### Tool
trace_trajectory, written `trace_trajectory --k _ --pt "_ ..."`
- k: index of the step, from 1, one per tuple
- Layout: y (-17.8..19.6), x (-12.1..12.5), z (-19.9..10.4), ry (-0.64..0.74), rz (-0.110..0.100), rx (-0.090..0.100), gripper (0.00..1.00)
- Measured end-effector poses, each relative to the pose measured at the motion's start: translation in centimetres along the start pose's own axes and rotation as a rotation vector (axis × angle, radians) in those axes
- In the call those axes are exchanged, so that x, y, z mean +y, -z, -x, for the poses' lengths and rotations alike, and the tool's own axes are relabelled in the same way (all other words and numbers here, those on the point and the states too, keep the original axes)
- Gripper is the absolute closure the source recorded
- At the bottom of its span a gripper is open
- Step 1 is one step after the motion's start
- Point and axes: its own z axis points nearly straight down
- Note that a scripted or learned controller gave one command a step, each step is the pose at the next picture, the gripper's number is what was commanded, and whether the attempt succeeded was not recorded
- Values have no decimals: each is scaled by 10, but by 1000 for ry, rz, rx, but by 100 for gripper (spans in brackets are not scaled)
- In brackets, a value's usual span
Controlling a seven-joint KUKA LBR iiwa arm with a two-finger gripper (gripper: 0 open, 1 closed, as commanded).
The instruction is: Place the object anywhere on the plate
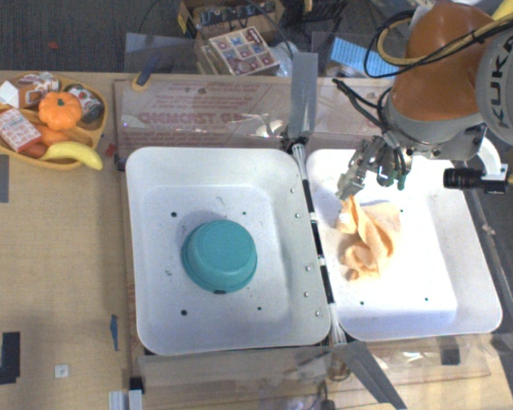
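The plate (221, 254) is a round teal dish in the middle of the left bin (154, 178). The object (369, 239) is a soft, crumpled peach-orange piece lying in the left half of the right bin (462, 280). My gripper (368, 185) hangs just above the object's upper end, open, with its fingers spread. One fingertip (349, 190) is close to the object's top edge. Nothing sits between the fingers.
A ridge (312, 229) separates the two bins. Off the bench at far left, a yellow bowl (8, 139) holds toy food, including a banana (73, 153) and an orange pumpkin (60, 109). Boxes and cables lie beyond the back edge.
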Motion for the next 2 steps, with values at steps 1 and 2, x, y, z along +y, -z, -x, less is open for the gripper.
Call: trace_trajectory --k 1,2 --pt "-2 44 -7 399 2 -5 100" --pt "10 88 -17 423 3 -6 100"
